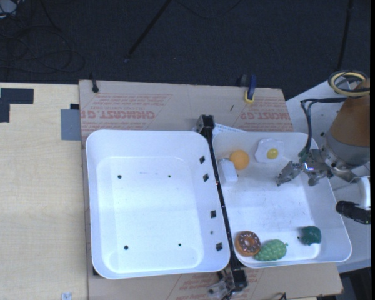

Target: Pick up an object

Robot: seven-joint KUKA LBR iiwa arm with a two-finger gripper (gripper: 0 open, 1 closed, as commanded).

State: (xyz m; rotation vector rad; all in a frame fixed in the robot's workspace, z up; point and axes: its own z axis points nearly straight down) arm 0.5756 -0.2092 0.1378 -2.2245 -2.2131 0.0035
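pincer is hovering open over the right bin, gripping nothing. orange ball and fried egg are sitting near the bin's far wall; donut, green grapes and dark green toy are lying along its near edge.

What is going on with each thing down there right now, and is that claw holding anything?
claw: open, holding nothing, over the right bin's upper right part.
orange ball: resting in the right bin, near the divider.
fried egg toy: lying flat near the bin's top wall.
white block: lying beside the orange ball.
donut: lying flat at the bin's bottom edge.
green grapes: lying beside the donut.
dark green toy: resting in the bottom right corner.
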